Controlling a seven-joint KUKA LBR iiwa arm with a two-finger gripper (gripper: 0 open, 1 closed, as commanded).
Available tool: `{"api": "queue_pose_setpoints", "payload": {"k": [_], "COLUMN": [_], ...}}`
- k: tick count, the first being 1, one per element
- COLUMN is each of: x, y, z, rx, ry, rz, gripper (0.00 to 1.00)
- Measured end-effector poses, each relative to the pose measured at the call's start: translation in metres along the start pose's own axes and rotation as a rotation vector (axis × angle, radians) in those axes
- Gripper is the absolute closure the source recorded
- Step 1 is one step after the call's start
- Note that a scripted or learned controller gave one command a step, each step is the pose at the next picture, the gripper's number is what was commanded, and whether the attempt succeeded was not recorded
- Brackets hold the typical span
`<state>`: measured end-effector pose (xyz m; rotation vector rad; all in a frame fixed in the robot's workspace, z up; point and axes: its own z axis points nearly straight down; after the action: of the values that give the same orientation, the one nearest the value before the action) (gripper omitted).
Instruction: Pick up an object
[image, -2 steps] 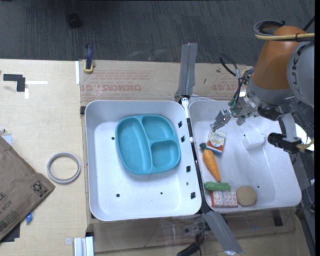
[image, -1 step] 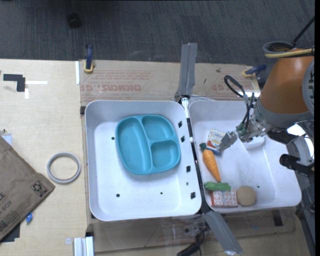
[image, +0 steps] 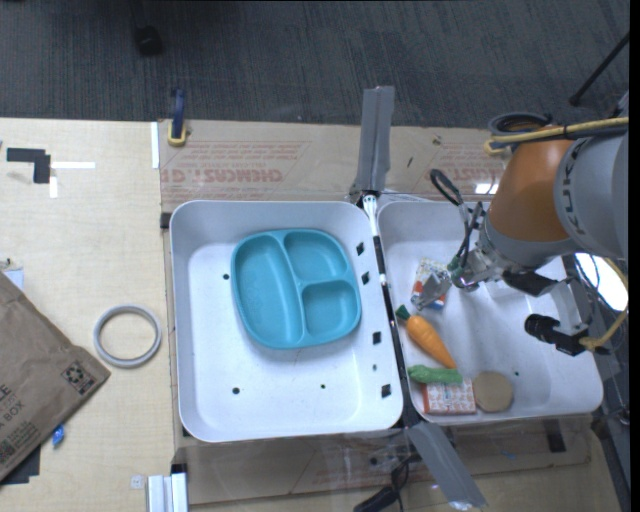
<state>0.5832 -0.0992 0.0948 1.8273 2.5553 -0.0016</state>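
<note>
- Camera view: a pale wooden surface (image: 80, 240) carried two shallow white bins side by side, seen from above at a slant.
- The left bin (image: 200, 400) held a blue divided plate (image: 296, 288), lying flat toward its far half.
- The right bin (image: 560, 385) held the small things to pick from: a toy carrot (image: 431, 340) near the bin's left wall, a green piece (image: 436, 375) just nearer than it, a printed card (image: 447, 399) under that, and a tan round disc (image: 492, 391) beside the card.
- The grey arm with its orange band (image: 530, 195) reached in from the right. Its hand (image: 436, 290) was low in the right bin's far left part, at a small crumpled packet (image: 431, 272).
- I could not tell whether the hand was spread or pressed together; the tips merged with the packet.
- Outside the bins, a roll of tape (image: 127, 334) and a brown cardboard box (image: 40, 380) lay on the left.
- Risk, as I judged it: the packet looked thin and limp, so it could slip free on lifting. The hand was also close to the bin wall and the carrot, and might knock either.
</note>
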Motion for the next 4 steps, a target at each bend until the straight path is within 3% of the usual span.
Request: {"api": "queue_pose_setpoints", "payload": {"k": [1, 2, 3, 4], "x": [-0.001, -0.001, -0.025, -0.026], "y": [0.000, 0.000, 0.051, 0.050], "z": [-0.010, -0.009, 0.002, -0.009], "rx": [-0.001, 0.000, 0.000, 0.002], "ry": [-0.001, -0.001, 0.000, 0.000], "rz": [0.004, 0.004, -0.023, -0.024], "gripper": [1.00, 0.00, 0.00, 1.00]}}
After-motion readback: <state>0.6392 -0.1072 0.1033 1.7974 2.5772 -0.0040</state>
